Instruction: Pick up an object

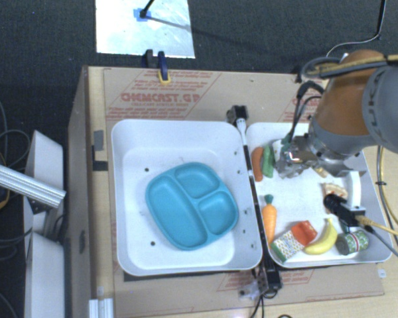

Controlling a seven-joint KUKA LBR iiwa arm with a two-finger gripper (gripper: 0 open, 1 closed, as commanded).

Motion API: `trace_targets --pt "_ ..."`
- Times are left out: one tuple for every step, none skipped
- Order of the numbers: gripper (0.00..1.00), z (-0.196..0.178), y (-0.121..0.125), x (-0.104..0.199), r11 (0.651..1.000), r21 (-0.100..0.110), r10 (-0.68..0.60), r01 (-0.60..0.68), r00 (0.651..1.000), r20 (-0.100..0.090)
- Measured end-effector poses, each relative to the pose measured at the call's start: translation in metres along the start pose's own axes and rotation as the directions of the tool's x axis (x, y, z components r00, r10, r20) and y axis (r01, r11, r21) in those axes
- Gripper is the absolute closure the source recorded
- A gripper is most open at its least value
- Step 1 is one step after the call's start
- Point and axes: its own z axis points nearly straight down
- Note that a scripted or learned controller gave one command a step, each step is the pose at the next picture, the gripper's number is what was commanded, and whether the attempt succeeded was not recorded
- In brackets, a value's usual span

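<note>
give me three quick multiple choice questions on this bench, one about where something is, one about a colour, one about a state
1. Where does the divided plastic tray lie?
A. left bin
B. right bin
C. on the cardboard outside the bins

2. What colour is that tray?
A. red
B. light blue
C. yellow

3. How does the carrot with the green top lie?
A. standing on its tip
B. flat, beside the wall between the bins
C. on the tray

Answers:
1 A: the divided plastic tray rests on the floor of the left white bin.
2 B: its surface is light blue all over.
3 B: the orange carrot lies flat in the right white bin, by the dividing wall, below the end effector.
</note>
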Motion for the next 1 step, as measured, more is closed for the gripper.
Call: trace_targets --pt "1.0 -0.0055 0.0329 -0.0143 1.0 0.003 0.001 -0.001 1.0 0.002"
